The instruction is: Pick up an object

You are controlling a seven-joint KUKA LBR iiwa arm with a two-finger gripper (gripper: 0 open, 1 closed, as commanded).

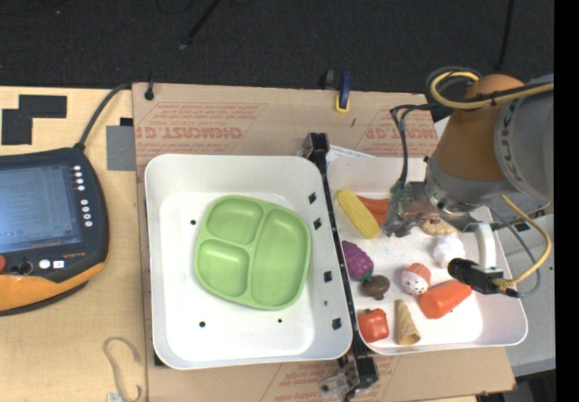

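The gripper (404,217) hangs low in the right bin (507,330), near its upper middle; whether it is open or closed cannot be told from here. Just at its nine o'clock lies a corn cob (358,214), yellow and ridged, its long axis running from ten to four o'clock. That looks the handiest thing to pick up. Farther out at seven o'clock sits a purple bumpy grape bunch (356,258); at five o'clock a smooth orange carrot (445,299). The left bin (172,301) holds a glossy green divided plate (252,251).
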